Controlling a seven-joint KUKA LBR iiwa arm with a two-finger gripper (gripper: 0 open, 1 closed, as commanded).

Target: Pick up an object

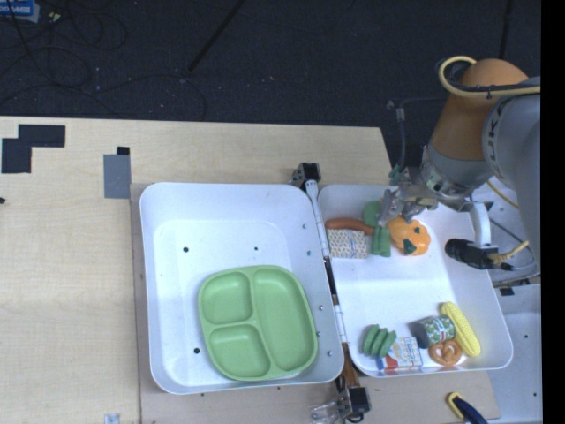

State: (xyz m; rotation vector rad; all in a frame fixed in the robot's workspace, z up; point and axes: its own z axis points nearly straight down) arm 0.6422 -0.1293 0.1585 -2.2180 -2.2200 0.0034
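The right bin (415, 294) holds several toy foods. An orange pumpkin (410, 237) lies near its far edge, with a green vegetable piece (378, 228) beside it and a hot dog on a patterned block (347, 237) further left. My gripper (402, 203) hangs over the far end of this bin, just above the pumpkin and the green piece. Near the front edge lie a yellow corn cob (461, 327), a small can (435, 330), a pretzel (446, 352), green beans (380, 339) and a small flat packet (404, 353).
The left bin (177, 228) holds a green divided plate (256, 322). A metal clamp (306, 174) sits at the far end of the ridge between the bins. The wooden bench (62, 272) stretches to the left. Cables and a black fitting (472, 253) lie right of the right bin.
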